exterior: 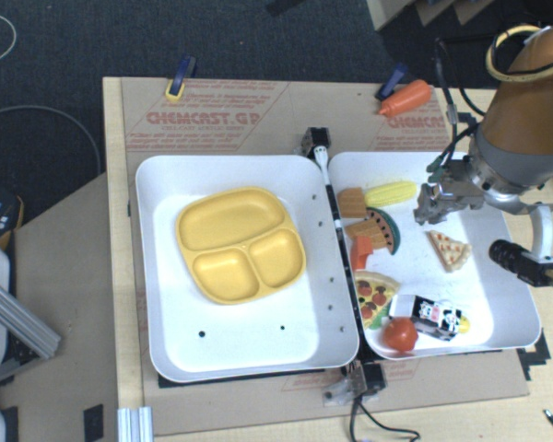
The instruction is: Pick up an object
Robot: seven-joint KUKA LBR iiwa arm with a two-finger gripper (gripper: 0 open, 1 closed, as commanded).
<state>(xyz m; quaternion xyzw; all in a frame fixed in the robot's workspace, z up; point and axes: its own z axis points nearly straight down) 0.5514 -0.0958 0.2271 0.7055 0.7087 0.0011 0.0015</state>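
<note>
The right bin (511,334) holds several toy foods. A yellow corn cob (391,192) and a brown bread piece (352,203) lie at its back left. A watermelon slice (383,229) and an orange piece (361,250) sit below them. Toward the front are a pizza slice (375,292), a red tomato (400,335) and a black-and-white cow toy (439,318). A tan triangular wedge (449,250) lies mid-bin. My gripper (435,206) hangs over the bin just right of the corn and above the wedge, with nothing seen in it.
The left bin (161,320) carries a yellow divided plate (241,244). An orange-handled clamp (405,98) and a blue-and-yellow clamp (178,79) grip the board's back edge. A black part (521,260) of the arm overhangs the right bin's right side.
</note>
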